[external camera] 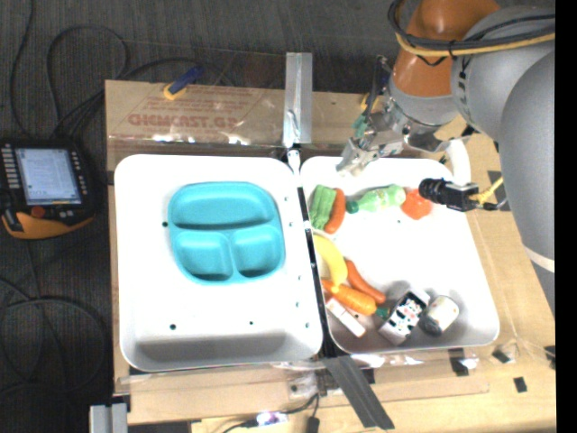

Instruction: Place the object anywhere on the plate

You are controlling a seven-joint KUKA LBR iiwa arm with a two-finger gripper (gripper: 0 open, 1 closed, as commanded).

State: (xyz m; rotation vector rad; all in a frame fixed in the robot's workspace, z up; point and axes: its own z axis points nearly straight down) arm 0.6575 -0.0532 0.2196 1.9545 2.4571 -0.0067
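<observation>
A turquoise plate (225,231) with three compartments lies in the left white bin (144,323). The right bin (469,278) holds several toy foods: a green and orange vegetable (323,207), a green bottle-like piece (377,198), an orange chunk (416,206), a yellow banana (330,258) and orange carrots (361,289). My gripper (353,158) hangs over the far left corner of the right bin, just above and behind the green and orange vegetable. Nothing is visibly held in it.
Near the right bin's front edge lie a white and red piece (346,319), a small patterned can (405,315) and a grey-white object (442,312). A cardboard sheet (198,111) lies behind the left bin. A tablet pendant (43,183) sits at the far left.
</observation>
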